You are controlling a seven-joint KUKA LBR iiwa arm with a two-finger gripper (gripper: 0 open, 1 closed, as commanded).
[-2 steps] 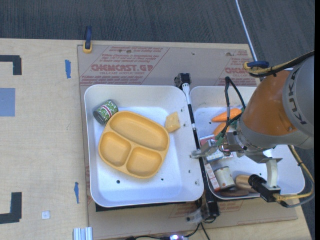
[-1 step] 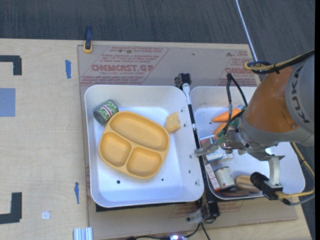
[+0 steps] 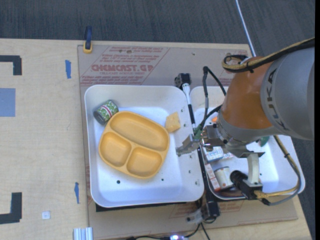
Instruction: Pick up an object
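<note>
How far the gripper [image 3: 186, 147] is spread cannot be told: its grey tip shows as one blurred wedge under the wrist, and nothing can be seen held in it. The tip hangs just right of the plate [image 3: 134, 144], pointing toward the plate's right rim, with bare white floor of the left bin [image 3: 150, 194] between them.

The plate is yellow, with three compartments, and lies flat, tilted across the bin. A green can [image 3: 105, 110] lies on its side at the plate's upper-left rim, touching it or nearly so. A pale yellow chunk [image 3: 173, 122] sits just beside the plate's upper-right rim, above the gripper tip and apart from it.

Farther right of the plate, past the gripper, the arm [image 3: 265, 96] covers most of the right bin [image 3: 280, 171]; its orange band sits above the wrist. Below the wrist, right of the plate, lie a few small packets [image 3: 220, 176], one white with a red end, too crowded to name. Black cables [image 3: 207, 91] loop up right of the plate.
</note>
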